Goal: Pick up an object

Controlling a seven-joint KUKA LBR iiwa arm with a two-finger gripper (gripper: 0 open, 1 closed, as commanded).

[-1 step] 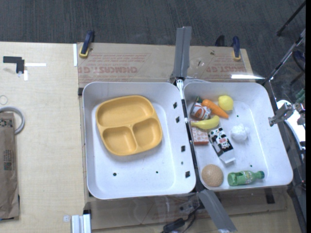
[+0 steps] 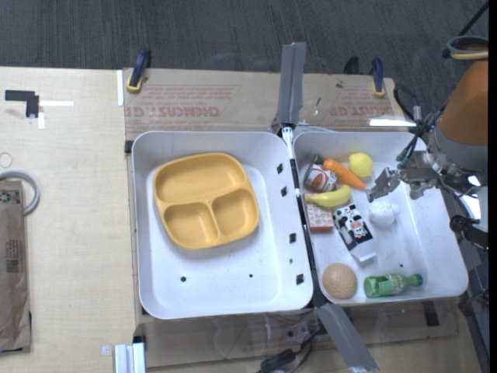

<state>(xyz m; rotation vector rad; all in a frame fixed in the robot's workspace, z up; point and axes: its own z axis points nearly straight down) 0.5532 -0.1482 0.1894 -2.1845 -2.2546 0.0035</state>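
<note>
Objects: all lie in right bin (image 2: 435, 282), none lifted, none between the fingers.
White lump: crumpled white thing (image 2: 382, 211), mid bin, just below-left of the hand.
Lemon: yellow lemon (image 2: 360, 164), top of the bin, near the far wall.
Carrot: orange carrot (image 2: 343, 172), lies at a slant just left of the lemon, touching or nearly so.
Can: small red-and-white can (image 2: 320, 179), upper left of the bin, beside the carrot.
Banana: yellow banana (image 2: 329, 197), lies flat under the carrot and can.
Red pack: flat red packet (image 2: 318, 218), against the bin's left wall, under the banana.
Cow box: black-and-white patterned box (image 2: 353, 228), tilted, middle of the bin, right of the red pack.
Ball: tan round ball (image 2: 339, 280), near front-left corner.
Bottle: green bottle (image 2: 393, 284), on its side along the front wall, right of the ball.
Hand: hand (image 2: 388, 183) hangs over the right half of the right bin, fingers pointing left toward the lemon side; fingers look apart, nothing clamped.
Arm: grey arm (image 2: 466, 123) with orange band enters from the right.
Left bin: left bin (image 2: 155, 286) holds a yellow divided plate (image 2: 206, 200), three compartments, upper-left of centre.
Desk: light wood desk (image 2: 70, 208) left of the bins; brown paper bag (image 2: 14, 263) at the left edge.
</note>
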